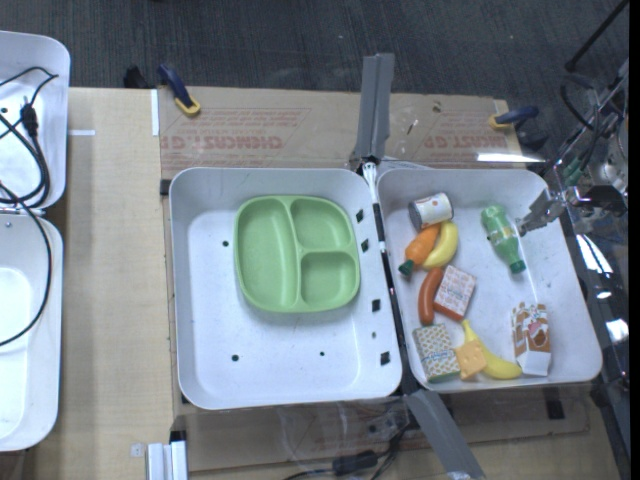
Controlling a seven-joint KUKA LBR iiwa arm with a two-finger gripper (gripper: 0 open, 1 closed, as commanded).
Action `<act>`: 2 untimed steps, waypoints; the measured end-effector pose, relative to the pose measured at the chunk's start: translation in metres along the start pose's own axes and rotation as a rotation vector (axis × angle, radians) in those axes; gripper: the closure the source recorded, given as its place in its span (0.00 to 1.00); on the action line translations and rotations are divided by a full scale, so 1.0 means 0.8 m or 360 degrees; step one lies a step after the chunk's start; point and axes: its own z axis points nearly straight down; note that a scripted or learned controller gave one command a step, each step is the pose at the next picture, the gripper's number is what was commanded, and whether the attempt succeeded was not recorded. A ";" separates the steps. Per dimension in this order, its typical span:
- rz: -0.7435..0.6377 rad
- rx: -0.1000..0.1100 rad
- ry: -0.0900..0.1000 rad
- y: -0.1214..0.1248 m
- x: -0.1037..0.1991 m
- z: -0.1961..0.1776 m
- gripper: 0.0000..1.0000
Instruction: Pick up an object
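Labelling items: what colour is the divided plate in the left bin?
Light green plate, clearest in the camera view.

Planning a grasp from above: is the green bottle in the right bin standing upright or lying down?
Lying down. The green bottle shows its full length along the floor of the right bin, cap end toward the near side, clear of the other items.

The robot's body at the bench's right edge was mostly a tangle — thin dark cables looped over pale metal parts, with a small green spot among them. Its gripper (537,215) was slim and grey, a narrow metal piece tapering to a point; finer details were too small to tell.
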 end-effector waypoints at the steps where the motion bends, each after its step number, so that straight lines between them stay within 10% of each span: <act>1: -0.0091 -0.0008 -0.0001 0.020 -0.008 0.214 0.00; 2: -0.0082 0.0002 0.0003 0.018 -0.010 0.208 1.00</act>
